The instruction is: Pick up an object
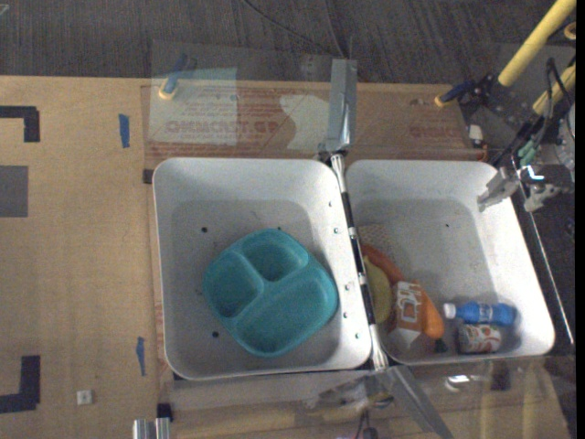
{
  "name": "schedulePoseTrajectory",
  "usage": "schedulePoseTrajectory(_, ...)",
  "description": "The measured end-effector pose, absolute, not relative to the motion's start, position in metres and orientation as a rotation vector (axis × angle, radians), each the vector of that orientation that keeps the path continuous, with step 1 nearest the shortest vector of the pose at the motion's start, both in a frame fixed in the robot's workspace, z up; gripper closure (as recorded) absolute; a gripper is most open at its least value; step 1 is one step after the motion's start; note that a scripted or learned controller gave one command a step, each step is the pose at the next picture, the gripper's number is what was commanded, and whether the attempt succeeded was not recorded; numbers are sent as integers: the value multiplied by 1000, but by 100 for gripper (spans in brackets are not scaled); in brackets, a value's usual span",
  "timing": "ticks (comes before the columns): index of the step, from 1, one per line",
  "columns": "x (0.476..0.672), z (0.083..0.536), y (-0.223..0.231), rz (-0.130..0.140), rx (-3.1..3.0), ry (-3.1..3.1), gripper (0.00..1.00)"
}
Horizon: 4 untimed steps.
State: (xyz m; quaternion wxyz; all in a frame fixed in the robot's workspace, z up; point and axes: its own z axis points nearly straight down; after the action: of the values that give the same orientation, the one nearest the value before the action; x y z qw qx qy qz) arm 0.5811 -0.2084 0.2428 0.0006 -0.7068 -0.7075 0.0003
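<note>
Now gripper (501, 190) poised over right bin's (457, 176) top-right rim | jaw state cannot be told | teal divided plate (270, 291) in left bin (174, 245) | blue bottle (483, 313) bottom-right

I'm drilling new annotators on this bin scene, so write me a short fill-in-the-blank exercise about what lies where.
1. The teal divided plate lies in the ____ bin.
2. The small bottle with the blue label lies in the ____ bin.
3. The gripper hangs over the right bin's far ____ corner.

Missing words: left; right; right
</note>
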Motion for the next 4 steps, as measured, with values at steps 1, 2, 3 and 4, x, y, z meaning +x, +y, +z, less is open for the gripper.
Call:
schedulePoseTrajectory(1, 499, 121, -223, 0, -2011, -2414, 0)
schedulePoseTrajectory(2, 483, 89, -109, -6, -2124, -2331, 0)
schedulePoseTrajectory(3, 562, 89, -123, -8, -2282, -2173, 0)
schedulePoseTrajectory(4, 665, 87, -93, -4, -2158, -2292, 0)
